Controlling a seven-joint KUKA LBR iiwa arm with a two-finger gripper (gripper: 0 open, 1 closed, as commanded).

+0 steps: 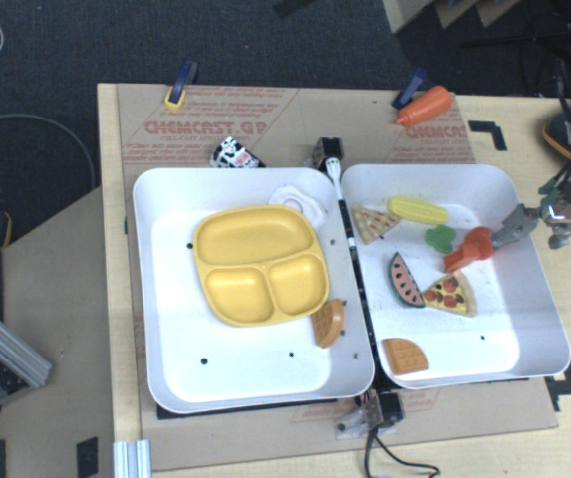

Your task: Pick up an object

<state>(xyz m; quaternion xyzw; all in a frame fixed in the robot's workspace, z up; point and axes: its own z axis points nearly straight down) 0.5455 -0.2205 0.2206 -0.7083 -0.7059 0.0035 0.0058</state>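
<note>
Reaching in from the right, the gripper [510, 230] sat low over the right bin [524, 352], just inside its right wall, with its grey tip pointing left and slightly down the view. Its tip met the upper end of a red toy [467, 249], which lay at a slant on the bin floor. Whether the claw was spread or pressed together could not be told, nor whether it pinched the toy. Behind it, the arm's wrist [565, 210] stood at the view's right edge, beyond the bin wall, with cables around it.

Just left of the red toy lay a green toy [440, 237], touching or nearly touching it. Above that lay a yellow corn cob [418, 209], and to its left a tan wedge [373, 223] close to the bin's left wall. Below the red toy were a pizza slice [451, 294] and, just beside it, a watermelon slice [405, 280]. A brown bread piece [405, 355] lay near the bin's front edge.

The left bin [175, 347] held a yellow divided plate [262, 264], with a small brown pastry [329, 322] against its lower right rim. On the bench behind the bins lay an orange toy [425, 106] and a black-and-white toy [233, 153], well apart.
</note>
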